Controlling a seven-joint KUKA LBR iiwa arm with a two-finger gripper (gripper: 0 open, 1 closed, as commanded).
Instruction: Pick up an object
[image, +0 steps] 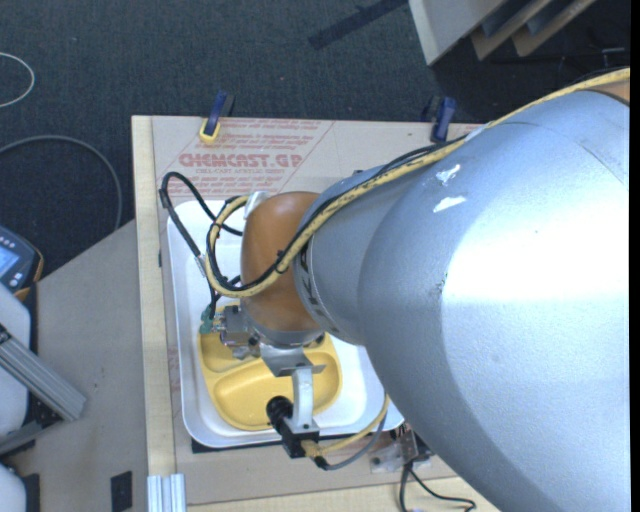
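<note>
Arm (480, 280) in from your 3 o'clock, gripper (250, 335) low over white bin (186, 330), grip state you can't tell, yellow object (240, 398) at bin's 6 o'clock end, just beside gripper

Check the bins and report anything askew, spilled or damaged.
Nothing stands out. The yellow object sits inside the white bin, within its walls. The grey arm hides much of both bins, so the rest cannot be judged.
</note>
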